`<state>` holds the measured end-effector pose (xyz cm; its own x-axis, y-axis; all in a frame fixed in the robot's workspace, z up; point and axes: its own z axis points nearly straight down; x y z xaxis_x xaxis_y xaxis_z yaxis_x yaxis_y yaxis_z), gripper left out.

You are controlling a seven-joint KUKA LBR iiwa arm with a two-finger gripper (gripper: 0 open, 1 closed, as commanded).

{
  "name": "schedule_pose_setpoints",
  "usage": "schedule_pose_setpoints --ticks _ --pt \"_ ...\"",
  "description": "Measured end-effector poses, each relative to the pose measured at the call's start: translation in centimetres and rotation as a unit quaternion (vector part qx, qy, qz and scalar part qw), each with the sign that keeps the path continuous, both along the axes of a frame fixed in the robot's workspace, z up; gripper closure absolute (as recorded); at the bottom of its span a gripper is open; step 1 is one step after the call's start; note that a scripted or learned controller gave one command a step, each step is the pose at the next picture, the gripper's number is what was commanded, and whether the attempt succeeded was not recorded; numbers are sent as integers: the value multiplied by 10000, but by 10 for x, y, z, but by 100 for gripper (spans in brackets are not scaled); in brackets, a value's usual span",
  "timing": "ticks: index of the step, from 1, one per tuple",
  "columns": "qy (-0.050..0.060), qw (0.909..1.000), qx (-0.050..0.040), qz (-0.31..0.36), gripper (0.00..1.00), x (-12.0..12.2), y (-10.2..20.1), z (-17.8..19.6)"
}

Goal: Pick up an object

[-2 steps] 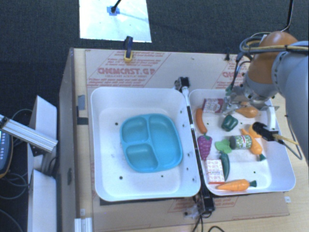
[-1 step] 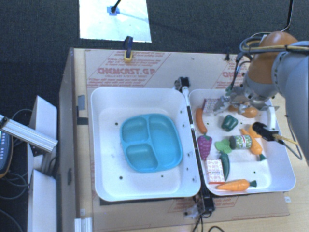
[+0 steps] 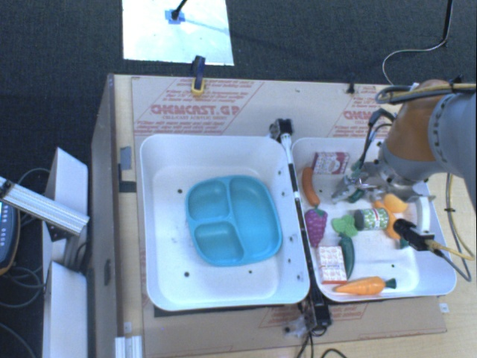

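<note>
My gripper is down in the right bin, near the middle of its far half, and I cannot tell how it is set. Just beside it, toward the bin's centre, lies a small bottle with a green label, on its side, with an orange piece touching it on the side of the bin's right wall. A small box with red print sits near the far edge. Along the left wall lie an orange sausage-shaped toy and, closer in, a purple bunch of grapes. A green leafy piece and a dark green pepper lie near the middle. A second small box and a carrot rest by the near edge. The left bin holds a blue divided plate in its centre.
</note>
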<state>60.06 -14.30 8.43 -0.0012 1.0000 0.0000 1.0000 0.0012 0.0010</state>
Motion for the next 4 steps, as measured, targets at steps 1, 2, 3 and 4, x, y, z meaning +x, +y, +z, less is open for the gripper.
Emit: schedule_pose_setpoints --ticks 1,2,3,4 --pt "3 10000 1 -2 0 -61 27 0" --pt "-10 10000 -6 8 0 9 -12 6" --pt "-2 10000 -4 5 0 68 50 1" --pt "-6 10000 -7 5 0 42 12 1"
